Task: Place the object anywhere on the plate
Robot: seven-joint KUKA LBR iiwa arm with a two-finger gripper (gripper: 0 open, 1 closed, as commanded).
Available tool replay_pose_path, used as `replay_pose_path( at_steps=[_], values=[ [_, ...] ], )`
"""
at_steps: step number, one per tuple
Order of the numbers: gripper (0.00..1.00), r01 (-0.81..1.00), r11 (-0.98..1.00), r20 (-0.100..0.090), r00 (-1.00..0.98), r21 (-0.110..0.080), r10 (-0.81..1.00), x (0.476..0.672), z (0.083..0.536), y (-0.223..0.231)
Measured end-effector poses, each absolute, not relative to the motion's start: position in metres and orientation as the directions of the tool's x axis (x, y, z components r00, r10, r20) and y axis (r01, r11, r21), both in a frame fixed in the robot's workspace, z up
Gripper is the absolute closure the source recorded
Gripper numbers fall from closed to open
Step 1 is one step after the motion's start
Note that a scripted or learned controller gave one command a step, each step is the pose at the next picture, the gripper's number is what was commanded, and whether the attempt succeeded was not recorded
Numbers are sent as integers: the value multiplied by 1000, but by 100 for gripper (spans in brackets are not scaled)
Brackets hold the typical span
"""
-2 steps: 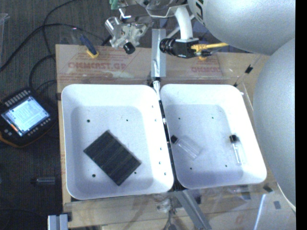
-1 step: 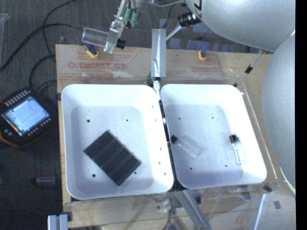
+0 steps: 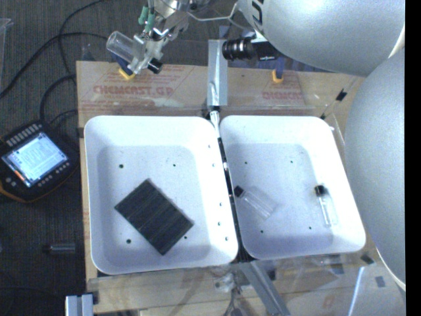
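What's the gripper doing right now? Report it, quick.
Gripper: shut on a clear vial, held high above the bench beyond the left bin.

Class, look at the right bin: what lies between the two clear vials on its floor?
In the camera view, only bare white bin floor lies between the left vial and the right vial in the right bin.

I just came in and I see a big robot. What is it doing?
The big grey robot arm has its end effector up high, behind the left bin. A clear little vial sits between its fingers. A dark ribbed plate lies in the left bin, and the vial is not on it yet. Two more clear vials lie in the right bin.
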State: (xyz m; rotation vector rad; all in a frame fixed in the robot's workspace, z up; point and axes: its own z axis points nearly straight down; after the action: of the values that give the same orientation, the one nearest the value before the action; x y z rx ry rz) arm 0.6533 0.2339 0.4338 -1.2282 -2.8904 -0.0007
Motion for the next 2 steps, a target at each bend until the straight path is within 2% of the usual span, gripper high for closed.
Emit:
replay_pose_path(
  at_steps=[2],
  values=[
    [100,719,695,1,-695,1,719,654,452,235]
  ],
)
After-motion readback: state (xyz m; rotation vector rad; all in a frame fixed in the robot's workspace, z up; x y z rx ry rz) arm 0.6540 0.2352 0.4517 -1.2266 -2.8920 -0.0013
